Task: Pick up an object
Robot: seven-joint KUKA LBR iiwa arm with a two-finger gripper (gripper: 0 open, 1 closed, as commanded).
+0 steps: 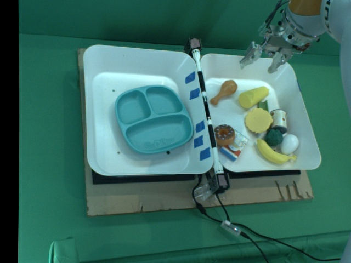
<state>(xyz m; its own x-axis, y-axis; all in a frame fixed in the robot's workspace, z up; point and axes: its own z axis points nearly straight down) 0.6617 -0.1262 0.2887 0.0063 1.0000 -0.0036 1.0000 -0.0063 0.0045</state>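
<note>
the gripper (262,60) hangs with its fingers spread apart and nothing between them, above the far rim of the right bin (307,119). the nearest candidates lie just below it toward the camera — a drumstick (224,91) and a yellow corn piece (253,97), slightly apart from each other. nearer the camera than the corn the toys crowd: a round cracker (258,120), a small can (279,117), a green ball (274,137), an egg (289,143), a banana (275,153) and a donut (224,133). my guess at the risk — a descent into that cluster could catch two items or nudge one aside, and the rounded corn may roll out from closing fingers.
</note>
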